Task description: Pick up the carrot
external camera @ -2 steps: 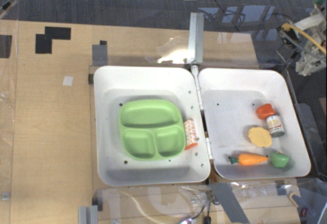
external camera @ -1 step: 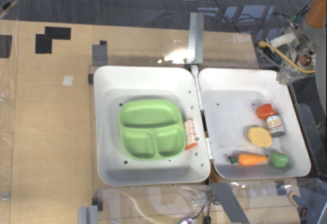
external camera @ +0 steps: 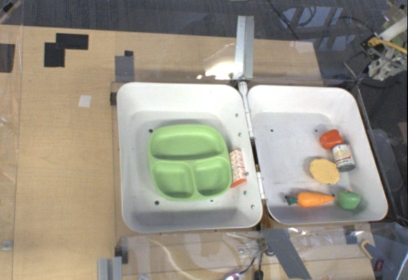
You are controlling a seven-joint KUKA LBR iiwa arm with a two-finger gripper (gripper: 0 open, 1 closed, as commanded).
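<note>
At the upper right edge, a small cluster of pale hardware [external camera: 387, 49] with yellow and green wiring is cut off by the border. It is too small and too cropped to tell whether it belongs to the arm, so its pose and state cannot be read.

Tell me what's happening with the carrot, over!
Carrot lying at right bin's near edge. Green piece at its tip, yellow disc just behind.
</note>
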